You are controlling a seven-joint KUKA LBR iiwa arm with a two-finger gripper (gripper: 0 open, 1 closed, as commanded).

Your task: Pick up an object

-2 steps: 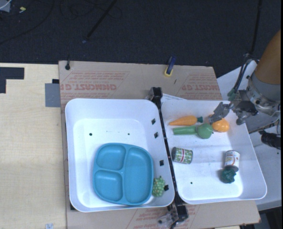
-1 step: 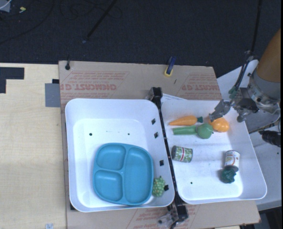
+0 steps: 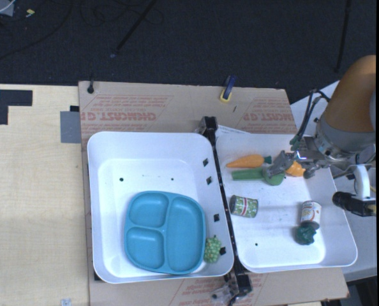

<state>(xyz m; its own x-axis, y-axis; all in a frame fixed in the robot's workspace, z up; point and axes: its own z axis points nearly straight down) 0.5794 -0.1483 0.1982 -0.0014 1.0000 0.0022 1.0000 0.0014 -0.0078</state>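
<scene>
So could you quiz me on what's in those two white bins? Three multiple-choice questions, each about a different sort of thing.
1. Where is the blue divided plate?
A. left bin
B. right bin
C. on the cardboard

2. How many small cans are in the right bin?
A. none
B. two
C. five

3. How does the green-labelled can rest?
A. upright
B. on its side
C. stacked on the plate

Answers: 1 A, the plate fills the left bin's floor. 2 B, the green-labelled can and a white can near the teal lump. 3 B, its round end faces sideways.
</scene>
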